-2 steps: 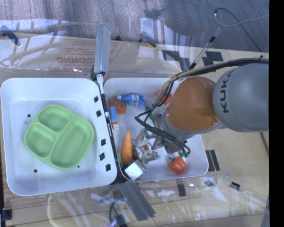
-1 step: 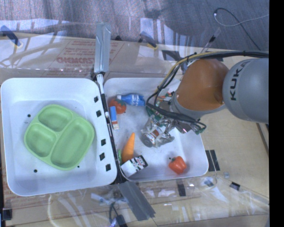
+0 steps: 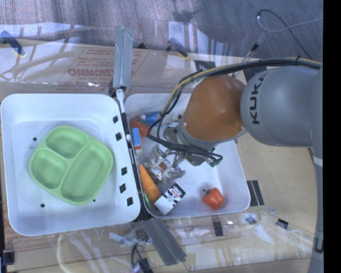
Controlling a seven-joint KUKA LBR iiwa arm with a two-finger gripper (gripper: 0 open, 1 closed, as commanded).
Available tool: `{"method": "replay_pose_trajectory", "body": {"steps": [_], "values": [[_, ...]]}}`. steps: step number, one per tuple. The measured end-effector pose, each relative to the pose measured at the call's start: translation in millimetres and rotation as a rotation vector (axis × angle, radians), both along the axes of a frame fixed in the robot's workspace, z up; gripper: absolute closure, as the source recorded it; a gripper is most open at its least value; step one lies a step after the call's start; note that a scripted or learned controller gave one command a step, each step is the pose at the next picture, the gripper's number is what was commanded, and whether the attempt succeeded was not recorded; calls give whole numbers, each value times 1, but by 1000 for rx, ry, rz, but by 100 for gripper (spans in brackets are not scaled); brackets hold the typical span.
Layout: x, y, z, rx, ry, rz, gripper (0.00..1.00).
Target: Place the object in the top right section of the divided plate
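The green divided plate lies in the left white bin, with three sections and nothing in them. My gripper points down into the right bin, well to the right of the plate. It hangs just over a small cluster of items: an orange carrot-like piece to its lower left and a white bottle with a black label just below it. The arm's orange band hides the back of that bin.
A red pepper-like toy rests at the right bin's front right. A blue and white tube and a red item lie by the divider wall between the bins. Cables run over the arm.
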State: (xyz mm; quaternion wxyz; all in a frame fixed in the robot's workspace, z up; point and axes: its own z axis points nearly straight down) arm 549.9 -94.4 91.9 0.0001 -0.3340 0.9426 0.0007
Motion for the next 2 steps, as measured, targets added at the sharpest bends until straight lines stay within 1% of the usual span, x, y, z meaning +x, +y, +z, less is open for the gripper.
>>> {"method": "replay_pose_trajectory", "body": {"steps": [1,2], "values": [[77,-56,56,-1,-5,-178,100],[56,-71,0,0,1,34,100]]}}
